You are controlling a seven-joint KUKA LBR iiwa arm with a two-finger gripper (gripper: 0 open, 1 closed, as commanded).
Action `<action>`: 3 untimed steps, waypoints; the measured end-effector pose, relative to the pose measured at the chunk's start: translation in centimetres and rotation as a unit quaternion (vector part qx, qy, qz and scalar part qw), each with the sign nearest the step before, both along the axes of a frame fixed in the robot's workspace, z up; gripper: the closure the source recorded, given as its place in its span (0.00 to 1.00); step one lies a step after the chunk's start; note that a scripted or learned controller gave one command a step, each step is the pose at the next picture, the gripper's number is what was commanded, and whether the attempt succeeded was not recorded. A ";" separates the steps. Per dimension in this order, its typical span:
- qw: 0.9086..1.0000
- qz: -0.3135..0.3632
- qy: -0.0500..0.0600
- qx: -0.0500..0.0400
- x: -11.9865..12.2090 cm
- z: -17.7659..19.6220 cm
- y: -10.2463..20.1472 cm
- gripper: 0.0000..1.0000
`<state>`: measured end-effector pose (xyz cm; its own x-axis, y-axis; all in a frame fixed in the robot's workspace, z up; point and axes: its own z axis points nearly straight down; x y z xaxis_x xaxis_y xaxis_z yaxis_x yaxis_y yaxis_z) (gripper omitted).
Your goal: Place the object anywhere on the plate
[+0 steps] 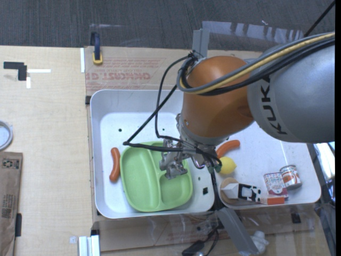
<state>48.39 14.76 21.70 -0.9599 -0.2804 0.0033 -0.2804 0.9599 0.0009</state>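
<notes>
We see the gripper [175, 167] hanging over the right compartment of the green plate [141, 183] in the left bin [101, 143]; whether it grips anything we cannot tell. An orange sausage [114, 164], perhaps the object, lies beside the plate's left rim, needing pickup.

Plate [141, 185] glossy green plastic; bins [101, 143] smooth white; bench [48, 116] matt wood.

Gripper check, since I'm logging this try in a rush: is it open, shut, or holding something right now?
Gripper: over the green plate; open or shut cannot be told, and nothing is visibly held.
</notes>
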 end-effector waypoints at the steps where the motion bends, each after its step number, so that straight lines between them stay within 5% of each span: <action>1: 0.970 0.241 -0.001 0.002 2.4 0.2 -2.6 1.00; 2: 0.949 0.315 -0.002 0.002 0.2 5.5 -6.0 1.00; 3: 0.949 0.316 -0.001 0.002 0.2 5.5 -6.0 0.00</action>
